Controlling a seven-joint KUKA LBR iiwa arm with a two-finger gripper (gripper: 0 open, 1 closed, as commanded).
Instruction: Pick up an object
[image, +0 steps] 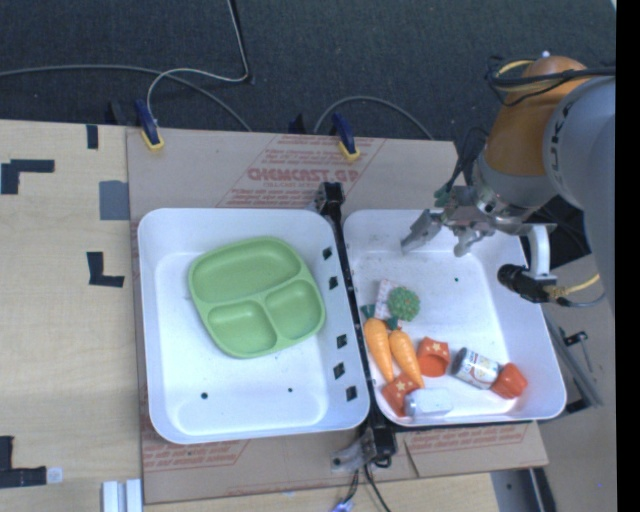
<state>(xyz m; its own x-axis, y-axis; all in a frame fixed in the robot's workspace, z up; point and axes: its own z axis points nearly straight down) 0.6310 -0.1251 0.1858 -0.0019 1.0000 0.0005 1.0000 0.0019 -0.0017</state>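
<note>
My gripper hangs over the back of the right bin, fingers spread open with nothing between them. Below it, toward the bin's front left, lie a green broccoli-like piece, two orange carrots, a red piece, a small silver can, an orange-red piece and a white-grey item. The gripper is well apart from all of them.
The left bin holds a green divided plate. A black divider with clips runs between the bins. Cardboard lies under both bins, with cables and blue-yellow clamps at the back.
</note>
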